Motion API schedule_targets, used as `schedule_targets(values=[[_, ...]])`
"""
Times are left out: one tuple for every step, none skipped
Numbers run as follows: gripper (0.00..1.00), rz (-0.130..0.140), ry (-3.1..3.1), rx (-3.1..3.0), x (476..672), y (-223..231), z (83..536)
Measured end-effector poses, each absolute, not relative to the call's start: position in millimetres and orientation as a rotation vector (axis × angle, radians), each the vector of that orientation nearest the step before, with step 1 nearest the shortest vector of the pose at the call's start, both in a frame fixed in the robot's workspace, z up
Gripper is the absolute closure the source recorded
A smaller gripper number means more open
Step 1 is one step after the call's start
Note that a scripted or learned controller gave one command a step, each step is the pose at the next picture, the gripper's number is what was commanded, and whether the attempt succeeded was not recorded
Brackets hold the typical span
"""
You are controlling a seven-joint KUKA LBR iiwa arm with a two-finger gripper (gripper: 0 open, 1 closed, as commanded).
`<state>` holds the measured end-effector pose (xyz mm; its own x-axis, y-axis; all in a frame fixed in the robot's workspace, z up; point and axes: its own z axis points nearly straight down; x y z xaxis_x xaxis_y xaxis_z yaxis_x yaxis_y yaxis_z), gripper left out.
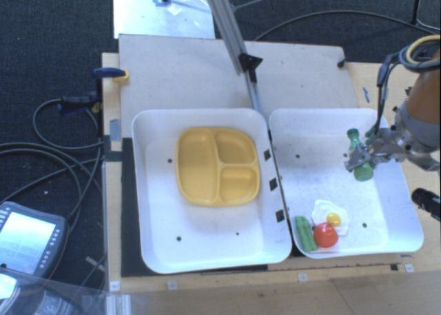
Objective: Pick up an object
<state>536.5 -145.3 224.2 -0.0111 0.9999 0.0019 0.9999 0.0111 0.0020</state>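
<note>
Camera view: we noted the end effector (361,160) over the right bin (396,200), near its far right side. A green bottle (359,157) sat at its tip, apparently pinched between closed fingers, neck pointing away, tilted. In the near corner lay a fried egg (331,216), a tomato (325,236) and a green pod (304,232), close together. The left bin (158,231) held a yellow tray (218,166).

Risk, as we judged it: the grip looked off-centre, so the bottle could swivel or slip out during the lift.

Dark carpet floor (48,31), wooden bench (351,79)
</note>
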Motion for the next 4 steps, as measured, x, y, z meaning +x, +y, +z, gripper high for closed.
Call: schedule_targets(values=[[1.0,0.004,2.234,2.208,540.3,-93,218],[1.0,0.004,2.234,2.208,551.0,-50,216],[1.0,0.006,2.235,2.208,560.5,8,230],[1.0,0.005,2.236,2.207,574.5,67,223]])
